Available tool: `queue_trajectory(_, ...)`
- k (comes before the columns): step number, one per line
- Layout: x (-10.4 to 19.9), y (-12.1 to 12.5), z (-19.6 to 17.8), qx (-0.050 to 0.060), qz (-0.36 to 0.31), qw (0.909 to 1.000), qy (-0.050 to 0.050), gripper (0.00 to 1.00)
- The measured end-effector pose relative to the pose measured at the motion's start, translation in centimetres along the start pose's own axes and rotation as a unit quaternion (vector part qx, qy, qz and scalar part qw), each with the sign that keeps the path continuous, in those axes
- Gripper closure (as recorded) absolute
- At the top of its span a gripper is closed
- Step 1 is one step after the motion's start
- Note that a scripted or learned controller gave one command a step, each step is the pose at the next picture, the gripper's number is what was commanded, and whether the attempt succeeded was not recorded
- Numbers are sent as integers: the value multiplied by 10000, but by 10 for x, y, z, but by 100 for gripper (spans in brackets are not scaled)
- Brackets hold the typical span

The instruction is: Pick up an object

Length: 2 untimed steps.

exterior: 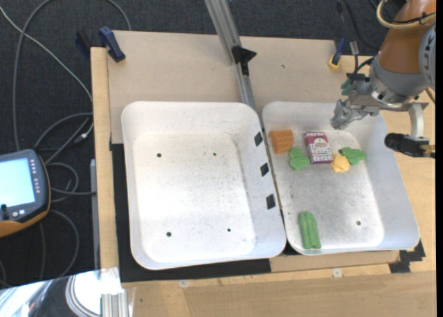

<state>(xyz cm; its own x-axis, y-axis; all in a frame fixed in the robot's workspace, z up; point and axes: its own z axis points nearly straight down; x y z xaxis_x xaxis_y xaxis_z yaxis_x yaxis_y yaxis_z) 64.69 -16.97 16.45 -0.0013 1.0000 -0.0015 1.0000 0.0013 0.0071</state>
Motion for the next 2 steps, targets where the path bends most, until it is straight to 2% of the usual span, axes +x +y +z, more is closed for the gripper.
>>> queue_trajectory(1,4,2,-65,-14,-3,10000,-4,100)
queue_trajectory(2,2,9,-111,-3,-1,10000,-2,100)
